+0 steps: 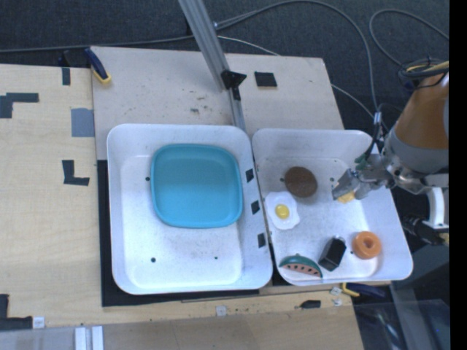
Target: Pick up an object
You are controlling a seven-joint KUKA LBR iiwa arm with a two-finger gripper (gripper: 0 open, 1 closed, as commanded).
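Pale wooden tabletop (44, 195) carries two shallow white bins side by side. Left bin (131, 268): one square turquoise plastic plate (195, 185). Right bin (387, 246): five small things — one round brown cookie (300, 181), one white fried egg toy with yellow yolk (282, 212), one red-and-green watermelon slice (300, 267), one orange ring-shaped doughnut (367, 245), one small black block (333, 254). One grey arm with orange band (423, 119) reaches in from right; its jaws (349, 187) sit low over right bin, right of the cookie, something yellowish at the tip; cannot tell opening or grasp.
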